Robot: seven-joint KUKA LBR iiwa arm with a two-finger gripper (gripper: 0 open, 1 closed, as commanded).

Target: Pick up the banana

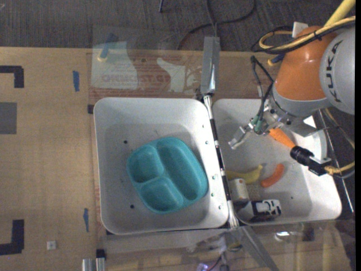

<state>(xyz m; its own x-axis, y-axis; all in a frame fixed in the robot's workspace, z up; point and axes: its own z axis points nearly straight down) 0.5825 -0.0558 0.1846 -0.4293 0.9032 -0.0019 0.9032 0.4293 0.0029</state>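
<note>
Bench (45,151) carries two white bins side by side. Left bin (113,117) holds a teal divided plate (167,174), lying near its centre, slightly toward the near edge. Right bin (316,202) holds the small items. KUKA arm (313,66) enters over the right bin's far right corner; gripper (243,137) hangs over the far left part of that bin, fingers spread wide with nothing between them. Banana (248,173) lies against the right bin's left wall, toward the near edge, well short of the gripper. Just beside it: an orange carrot-like piece (273,175) to its right, a pale cylinder (240,189) touching or nearly touching its near side, a dark-and-white object (264,208) by the near left corner. Judgement: approach step, no grasp yet. Best to travel toward the near edge, straddle the banana's middle across its short axis, and descend clear of wall and cylinder before closing.
</note>
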